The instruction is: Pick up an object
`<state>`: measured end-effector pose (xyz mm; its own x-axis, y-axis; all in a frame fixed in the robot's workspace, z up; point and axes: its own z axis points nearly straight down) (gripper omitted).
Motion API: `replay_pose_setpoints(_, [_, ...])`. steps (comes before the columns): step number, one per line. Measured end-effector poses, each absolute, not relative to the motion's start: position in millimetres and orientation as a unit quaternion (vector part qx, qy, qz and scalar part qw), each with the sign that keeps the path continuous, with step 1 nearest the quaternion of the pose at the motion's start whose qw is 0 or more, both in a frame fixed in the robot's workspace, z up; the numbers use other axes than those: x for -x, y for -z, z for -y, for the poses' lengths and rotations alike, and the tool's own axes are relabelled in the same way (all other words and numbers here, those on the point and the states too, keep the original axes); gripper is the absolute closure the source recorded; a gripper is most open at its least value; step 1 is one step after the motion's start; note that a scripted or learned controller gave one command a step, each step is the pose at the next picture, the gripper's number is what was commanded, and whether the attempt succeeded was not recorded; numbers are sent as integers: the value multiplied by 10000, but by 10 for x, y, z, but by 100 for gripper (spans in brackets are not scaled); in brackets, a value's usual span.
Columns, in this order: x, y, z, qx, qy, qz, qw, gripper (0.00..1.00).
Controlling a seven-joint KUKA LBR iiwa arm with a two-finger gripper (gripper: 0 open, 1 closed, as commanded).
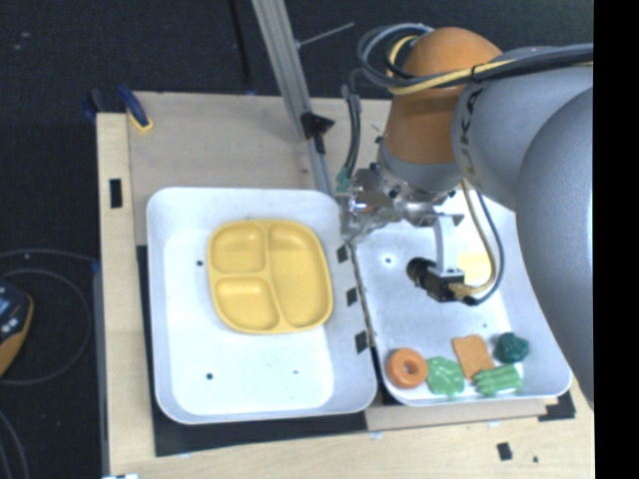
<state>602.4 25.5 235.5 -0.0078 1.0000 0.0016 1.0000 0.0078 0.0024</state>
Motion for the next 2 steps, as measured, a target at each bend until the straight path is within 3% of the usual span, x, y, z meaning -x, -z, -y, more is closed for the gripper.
replay_pose_setpoints(1, [-5995,-2414,-865,-7041,-10,-7101,-2,100])
replay_pose_setpoints(2, [-5996,-2412,-827,-7060,-1,-7082,1,0])
